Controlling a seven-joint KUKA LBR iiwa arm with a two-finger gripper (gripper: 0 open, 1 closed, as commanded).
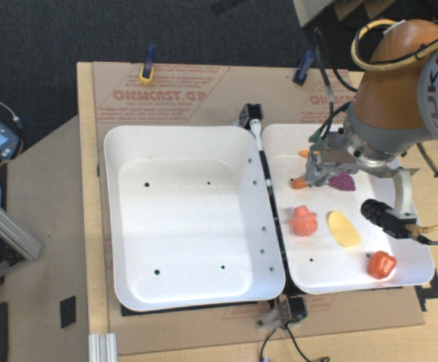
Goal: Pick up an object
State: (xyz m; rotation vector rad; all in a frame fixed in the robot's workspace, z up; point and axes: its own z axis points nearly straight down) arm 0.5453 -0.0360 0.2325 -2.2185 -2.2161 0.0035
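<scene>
Fixed overhead camera, slanted over both bins (113, 145)

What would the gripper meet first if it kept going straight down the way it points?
Probably the small orange piece at the gripper, or the right bin floor; depth is unclear.

Desk (196, 89) surfaced with brown cardboard printed in red lettering, held by a yellow clamp (148, 72) and a blue clamp (304, 68) at its far edge. Dark carpeted floor (68, 21) beyond. Aluminium rail (7, 228) at left.
</scene>
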